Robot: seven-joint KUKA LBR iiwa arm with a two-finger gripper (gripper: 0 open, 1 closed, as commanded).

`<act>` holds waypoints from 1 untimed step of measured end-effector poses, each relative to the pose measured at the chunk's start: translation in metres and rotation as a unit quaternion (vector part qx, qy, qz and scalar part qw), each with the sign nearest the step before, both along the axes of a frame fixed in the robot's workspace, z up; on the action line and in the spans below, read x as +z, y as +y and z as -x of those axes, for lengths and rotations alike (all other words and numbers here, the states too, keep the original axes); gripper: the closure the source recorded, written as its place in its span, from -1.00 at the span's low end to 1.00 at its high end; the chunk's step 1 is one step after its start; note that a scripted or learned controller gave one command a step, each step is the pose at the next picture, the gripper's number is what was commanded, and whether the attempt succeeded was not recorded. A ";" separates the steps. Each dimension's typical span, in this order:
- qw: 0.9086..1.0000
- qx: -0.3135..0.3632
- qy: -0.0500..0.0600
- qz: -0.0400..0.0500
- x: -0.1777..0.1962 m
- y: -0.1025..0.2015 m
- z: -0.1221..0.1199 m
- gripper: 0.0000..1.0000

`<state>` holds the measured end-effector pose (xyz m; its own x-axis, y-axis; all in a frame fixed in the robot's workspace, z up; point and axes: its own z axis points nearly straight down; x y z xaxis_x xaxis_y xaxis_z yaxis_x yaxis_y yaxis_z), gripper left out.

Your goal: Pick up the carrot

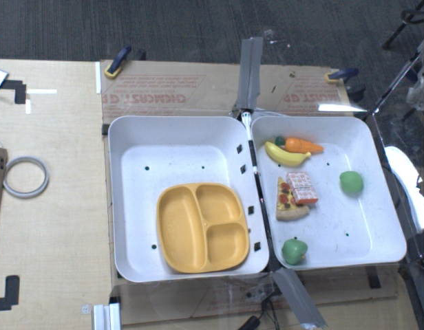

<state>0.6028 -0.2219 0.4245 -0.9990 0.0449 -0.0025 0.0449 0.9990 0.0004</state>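
**Q:** How far along is the task?

**A:** By the look of it, not begun. The carrot [303, 144] lies in the right bin [377, 212], at its far left corner, untouched and flat on the bin floor. Of the hand's state nothing can be told — released or clenched, I cannot say. Everything is left to do: the approach, the grasp, the lift.

**Q:** What crowds the carrot?

**A:** The banana [286, 155] — it lies just on the near side of the carrot and seems to touch it, so a grasp across the carrot risks catching both. The bin's far wall is close behind. Nearer, well apart, sit the pizza slice [290, 203] with a small red-and-white box [302, 188] resting partly on it; a green ball [351, 182] lies to the right, and a second green item [294, 250] sits at the near edge.

**Q:** And beyond that bin?

**A:** The left bin [129, 205] holds a yellow divided plate [203, 226]. A roll of tape [24, 177] rests on the counter [54, 253], far left.
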 end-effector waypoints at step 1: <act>0.999 -0.047 0.000 0.000 -0.010 0.002 0.039 1.00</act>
